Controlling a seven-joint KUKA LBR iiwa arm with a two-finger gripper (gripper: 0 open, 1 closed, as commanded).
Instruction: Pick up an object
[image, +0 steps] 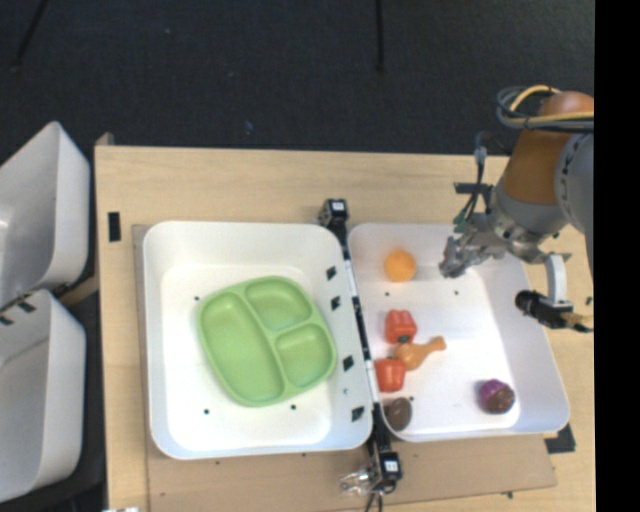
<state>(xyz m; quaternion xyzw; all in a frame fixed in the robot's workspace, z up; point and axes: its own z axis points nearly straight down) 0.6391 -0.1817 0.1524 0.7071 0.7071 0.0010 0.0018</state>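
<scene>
On a tan wooden bench against dark carpet, two white bins; the gripper hovers, finger state unclear.

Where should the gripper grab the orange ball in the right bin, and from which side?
Take the orange ball across its widest middle, coming straight down from above. It is round, so no side is better than another, and it sits apart from the red pepper below it, leaving room for both fingers. The gripper is just to its right, so probably a short move.
</scene>
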